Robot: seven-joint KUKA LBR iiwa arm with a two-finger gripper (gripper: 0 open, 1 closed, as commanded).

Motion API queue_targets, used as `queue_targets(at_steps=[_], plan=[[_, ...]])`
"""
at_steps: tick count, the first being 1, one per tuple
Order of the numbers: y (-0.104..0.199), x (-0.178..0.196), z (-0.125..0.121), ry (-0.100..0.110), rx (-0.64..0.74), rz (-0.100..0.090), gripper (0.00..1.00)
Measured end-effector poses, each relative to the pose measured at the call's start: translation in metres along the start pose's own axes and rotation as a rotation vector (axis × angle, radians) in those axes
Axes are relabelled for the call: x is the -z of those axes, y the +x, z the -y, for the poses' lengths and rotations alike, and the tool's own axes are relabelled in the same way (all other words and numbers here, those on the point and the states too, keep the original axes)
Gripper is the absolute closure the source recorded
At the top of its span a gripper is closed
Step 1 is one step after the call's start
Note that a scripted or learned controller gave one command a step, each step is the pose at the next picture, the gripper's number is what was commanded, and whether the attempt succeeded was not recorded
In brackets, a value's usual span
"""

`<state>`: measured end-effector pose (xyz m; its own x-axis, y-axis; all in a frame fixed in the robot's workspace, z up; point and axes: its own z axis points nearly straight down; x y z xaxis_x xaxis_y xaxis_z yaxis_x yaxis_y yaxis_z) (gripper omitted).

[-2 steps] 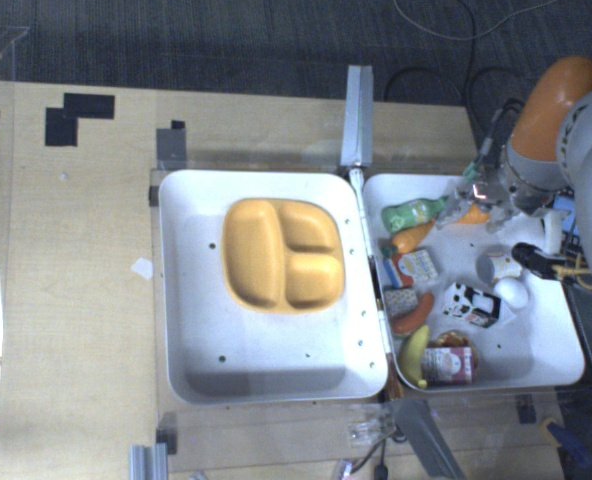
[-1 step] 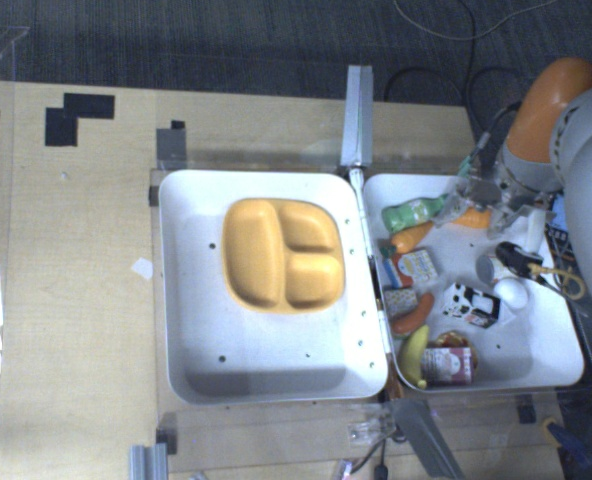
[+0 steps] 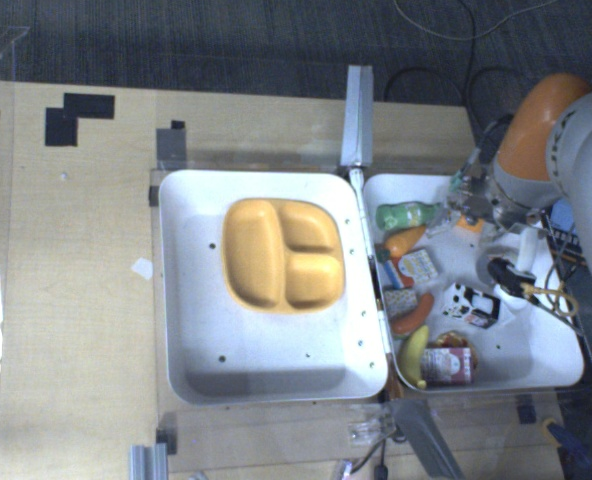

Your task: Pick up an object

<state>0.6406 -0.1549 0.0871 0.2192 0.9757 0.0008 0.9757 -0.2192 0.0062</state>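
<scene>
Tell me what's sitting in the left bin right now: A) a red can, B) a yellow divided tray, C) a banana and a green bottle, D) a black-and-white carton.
B: the yellow divided tray lies alone in the left bin, while the banana and green bottle are in the right bin.

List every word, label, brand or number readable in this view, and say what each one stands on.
None can be read.
Red-labelled can in the right white bin: print blurred.
Green plastic bottle: label too small.
Small white packet: print too small.
Black-and-white patterned item: a pattern, no legible text.
Black shapes on the wooden bench: plain marks, no letters.
</scene>
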Motion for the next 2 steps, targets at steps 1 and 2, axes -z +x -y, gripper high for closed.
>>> queue_targets(at_steps=[1, 2], plan=[[-0.0201, 0.0046, -0.0310, 0.030, -0.099, -0.006, 0.00], [-0.0204, 0.0141, -0.0295, 0.040, -0.092, -0.003, 1.00]])
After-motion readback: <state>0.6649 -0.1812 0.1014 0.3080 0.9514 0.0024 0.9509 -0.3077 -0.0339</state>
